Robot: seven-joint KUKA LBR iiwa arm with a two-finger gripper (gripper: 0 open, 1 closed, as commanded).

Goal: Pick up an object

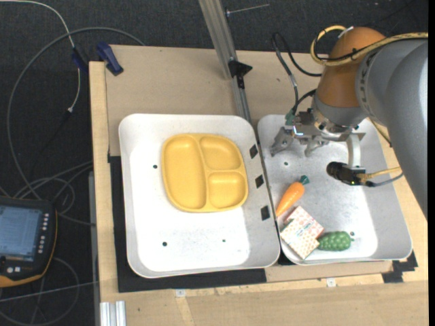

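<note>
In the right bin [380,216] lie three objects. An orange toy carrot [291,195] with a green tip rests near the bin's left wall. Below it is a small patterned box [301,231], and a knobbly green toy [334,241] lies against the box's right side. My gripper [296,143] hangs over the back left part of this bin, above and behind the carrot. Its fingers [279,143] are spread open with nothing between them.
The left bin [136,202] holds a yellow divided plate [204,171]. A metal post [217,19] rises behind the bins. The orange wrist band and grey arm fill the upper right. A black cabled part [343,173] hangs over the right bin.
</note>
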